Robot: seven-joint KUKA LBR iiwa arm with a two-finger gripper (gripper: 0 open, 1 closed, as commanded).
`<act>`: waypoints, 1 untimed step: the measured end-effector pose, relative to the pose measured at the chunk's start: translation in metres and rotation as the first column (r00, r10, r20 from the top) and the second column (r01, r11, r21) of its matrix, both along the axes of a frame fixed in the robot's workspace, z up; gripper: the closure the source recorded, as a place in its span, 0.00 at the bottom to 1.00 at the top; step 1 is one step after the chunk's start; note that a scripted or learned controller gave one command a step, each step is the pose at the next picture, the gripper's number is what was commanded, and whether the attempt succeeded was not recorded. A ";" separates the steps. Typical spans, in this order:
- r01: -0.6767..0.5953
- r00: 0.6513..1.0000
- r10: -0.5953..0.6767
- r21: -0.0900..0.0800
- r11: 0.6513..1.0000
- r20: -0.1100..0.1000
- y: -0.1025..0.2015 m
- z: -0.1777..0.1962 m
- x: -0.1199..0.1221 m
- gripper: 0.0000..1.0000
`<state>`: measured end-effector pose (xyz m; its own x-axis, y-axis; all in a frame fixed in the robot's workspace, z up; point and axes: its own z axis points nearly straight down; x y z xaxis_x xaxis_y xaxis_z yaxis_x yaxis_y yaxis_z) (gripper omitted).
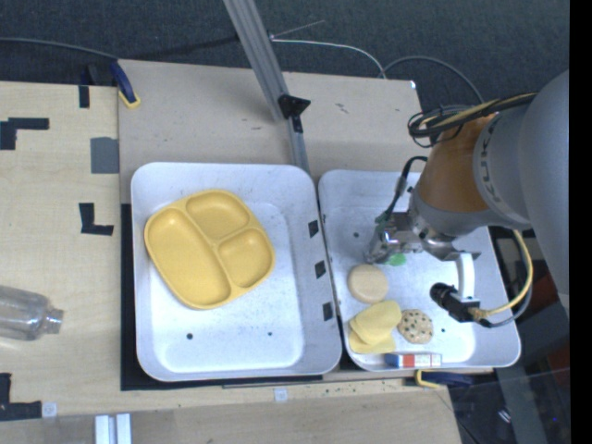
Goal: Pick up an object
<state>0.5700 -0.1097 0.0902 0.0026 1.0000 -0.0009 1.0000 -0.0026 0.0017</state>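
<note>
My gripper [388,245] reaches down into the right bin [347,192] from the right, its tip just above a round beige bun [369,283]. A small green piece [398,259] shows right beside the tip. Whether it sits between the fingers is hidden. Nearer the front of the right bin lie a yellow wedge-shaped piece [375,325] and a chocolate-chip cookie [416,325]. A slim white item with a red end [413,360] lies along the front wall.
The left bin [166,340] holds a yellow divided plate [209,245]. A grey metal pole [261,49] slants in from the top to the bins' back edge. A clear plastic bottle [26,313] lies on the bench at far left. Cables loop at the arm's wrist.
</note>
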 end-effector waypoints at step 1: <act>0.001 1.000 -0.001 -0.001 1.000 -0.006 -0.030 0.030 -0.059 1.00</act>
<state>0.5106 -0.1393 0.1197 0.0040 1.0000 -0.0014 1.0000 -0.0040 -0.0042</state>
